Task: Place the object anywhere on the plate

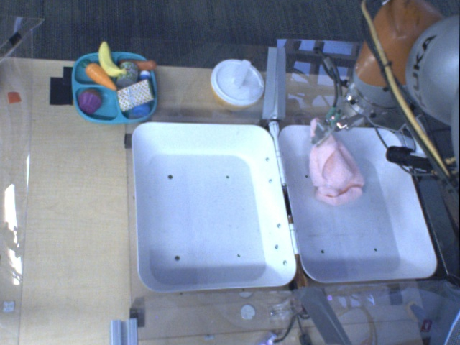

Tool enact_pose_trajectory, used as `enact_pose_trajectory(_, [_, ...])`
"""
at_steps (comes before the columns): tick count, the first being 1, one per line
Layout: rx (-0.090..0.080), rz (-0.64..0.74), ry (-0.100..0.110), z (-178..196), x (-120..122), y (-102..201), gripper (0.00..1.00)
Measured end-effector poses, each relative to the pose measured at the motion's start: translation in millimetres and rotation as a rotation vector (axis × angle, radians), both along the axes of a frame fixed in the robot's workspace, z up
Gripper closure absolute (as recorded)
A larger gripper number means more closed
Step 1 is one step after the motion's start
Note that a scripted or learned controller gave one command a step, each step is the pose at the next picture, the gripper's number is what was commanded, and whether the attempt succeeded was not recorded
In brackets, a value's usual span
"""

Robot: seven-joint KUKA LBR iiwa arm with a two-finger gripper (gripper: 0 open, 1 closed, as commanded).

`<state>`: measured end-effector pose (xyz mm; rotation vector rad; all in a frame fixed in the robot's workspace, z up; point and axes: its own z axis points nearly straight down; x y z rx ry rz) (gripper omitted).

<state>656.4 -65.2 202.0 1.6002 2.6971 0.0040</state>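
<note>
The left bin [208,207] has an open floor, with room to pass across all of it. In the right bin [374,243] a pink cloth [334,169] takes up the upper left part; the floor in front of it and to its right is free. The arm [402,42] and its cables crowd that bin's far right corner. On the bench [65,192] behind the bins stand a blue tray [108,113] of toy food and a white bowl [237,83].
</note>
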Motion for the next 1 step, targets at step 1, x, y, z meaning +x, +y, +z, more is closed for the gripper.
enact_pose_trajectory(1, [0.001,0.006,0.001,23.4,1.6,1.9,1.00])
